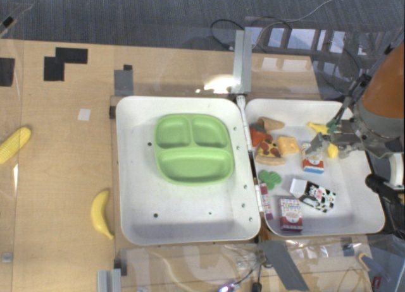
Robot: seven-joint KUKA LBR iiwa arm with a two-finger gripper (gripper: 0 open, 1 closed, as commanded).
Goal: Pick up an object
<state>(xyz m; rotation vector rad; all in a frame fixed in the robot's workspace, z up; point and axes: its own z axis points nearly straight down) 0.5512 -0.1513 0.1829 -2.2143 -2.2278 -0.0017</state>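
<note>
A green divided plate (192, 148) is seen in a white bin (136, 177), and two yellow bananas (101, 213) on the tan bench (57, 158).

- One fixed camera looks down at a slant from above the pale wooden bench (57, 177).
- It stands far enough back to take in both shallow white plastic bins, left (136, 221) and right (354, 221), side by side.
- Grey carpeted floor (158, 0) lies along the top edge.
- The grey arm with its orange band (387, 91) enters from the right.
</note>
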